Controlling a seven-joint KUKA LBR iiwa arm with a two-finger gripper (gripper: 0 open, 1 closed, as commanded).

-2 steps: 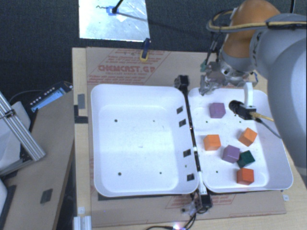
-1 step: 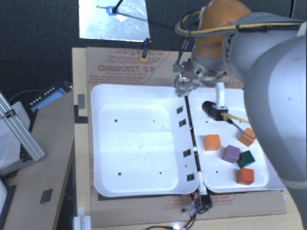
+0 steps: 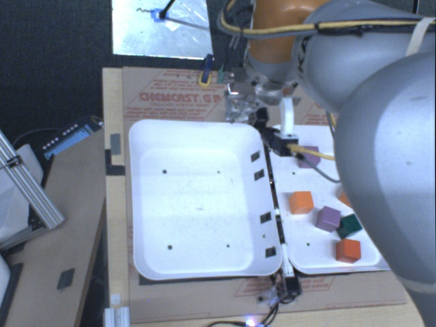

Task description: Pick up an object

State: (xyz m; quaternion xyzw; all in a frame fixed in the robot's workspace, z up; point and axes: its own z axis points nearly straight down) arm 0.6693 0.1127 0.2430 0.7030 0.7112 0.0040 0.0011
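Orange, purple and green blocks (image 3: 329, 218) all sit in the right bin (image 3: 310, 261), nothing lifted; whether the gripper (image 3: 253, 111) is parted, I cannot tell.

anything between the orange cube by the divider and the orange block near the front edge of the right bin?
Yes. In the camera view, a purple block and a dark green block lie between the orange cube and the orange block.

2 white bins: left bin (image 3: 146, 182), right bin (image 3: 306, 261). blocks in right bin: 2 orange, one (image 3: 302, 202) mid, one (image 3: 348, 250) near front; 2 purple, one (image 3: 328, 218) by the green, one (image 3: 310, 157) further back; 1 dk green (image 3: 350, 225). poss. 3rd orange under arm, can't tell.
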